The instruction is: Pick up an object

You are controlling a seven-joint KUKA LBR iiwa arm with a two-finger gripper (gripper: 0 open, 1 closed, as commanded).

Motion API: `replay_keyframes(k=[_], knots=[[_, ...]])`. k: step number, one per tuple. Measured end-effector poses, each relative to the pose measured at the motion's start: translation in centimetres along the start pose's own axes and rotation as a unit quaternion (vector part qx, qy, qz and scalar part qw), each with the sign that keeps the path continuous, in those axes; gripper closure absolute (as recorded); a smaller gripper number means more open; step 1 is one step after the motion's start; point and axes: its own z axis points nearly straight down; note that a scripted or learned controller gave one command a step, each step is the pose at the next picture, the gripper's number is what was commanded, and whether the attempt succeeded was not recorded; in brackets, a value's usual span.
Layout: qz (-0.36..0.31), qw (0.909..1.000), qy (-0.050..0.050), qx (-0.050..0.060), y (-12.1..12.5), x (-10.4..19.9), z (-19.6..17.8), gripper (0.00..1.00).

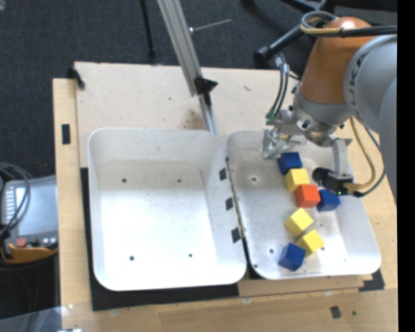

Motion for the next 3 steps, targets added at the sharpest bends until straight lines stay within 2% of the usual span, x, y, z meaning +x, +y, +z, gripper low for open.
replay_keyframes(k=[3], knots=[[-0.002,1.0,0.001,-0.001,-3.3,17.9,-3.0,1.0]])
